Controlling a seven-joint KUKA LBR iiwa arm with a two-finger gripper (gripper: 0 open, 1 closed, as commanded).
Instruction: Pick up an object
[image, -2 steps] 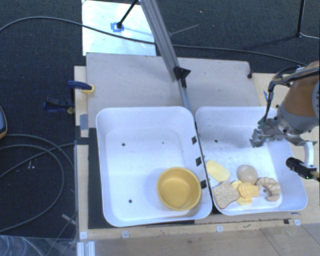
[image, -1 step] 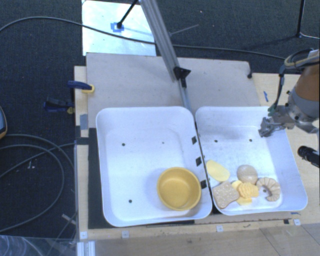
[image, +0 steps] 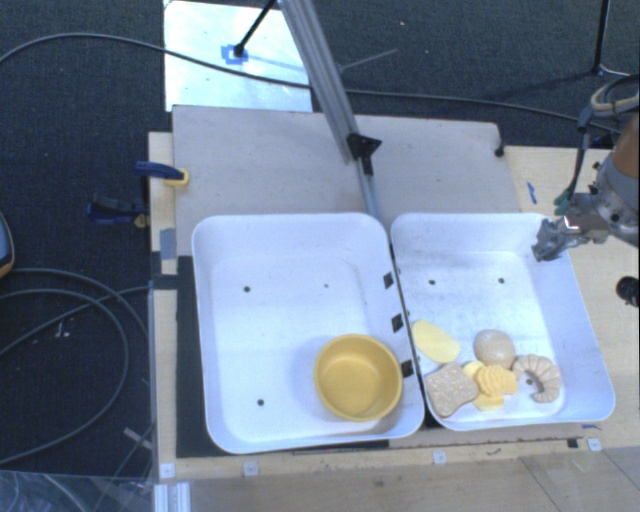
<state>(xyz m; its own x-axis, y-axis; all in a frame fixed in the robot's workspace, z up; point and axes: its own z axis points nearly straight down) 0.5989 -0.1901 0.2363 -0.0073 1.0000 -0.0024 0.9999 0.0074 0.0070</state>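
Arm: grey KUKA iiwa arm (image: 615, 195) enters from the right edge of the camera view, with an orange band visible above the wrist.
Gripper: gripper (image: 551, 241) sits over the upper right rim of the right bin; at this size and angle I cannot tell how it is set, and nothing shows in it.
Right bin: shallow white bin (image: 470, 250) holding all the small items, clustered in its lower part, well apart from the gripper.
Yellow oval piece: pale yellow flat oval (image: 436, 341) lies near the left wall of the right bin.
Bread slice: tan toast-shaped piece (image: 450, 390) lies just below the oval, touching the yellow waffle-like piece.
Waffle-like piece: yellow ridged item (image: 494, 381) lies between the bread slice and the croissant.
Round bun: beige rounded item (image: 494, 347) sits just above the waffle-like piece.
Croissant: pale curled pastry shape (image: 538, 375) lies at the right of the cluster.
Left bin: shallow white bin (image: 270, 270) beside the right bin, rims touching.
Bowl: yellow bowl (image: 357, 376) stands upright in the lower right corner of the left bin.
Bench: light wooden board (image: 260, 160) carries both bins.
Clamp: blue and yellow clamp (image: 160, 173) grips the left edge of the bench.
Writing: no brand, label or text is legible on any item.
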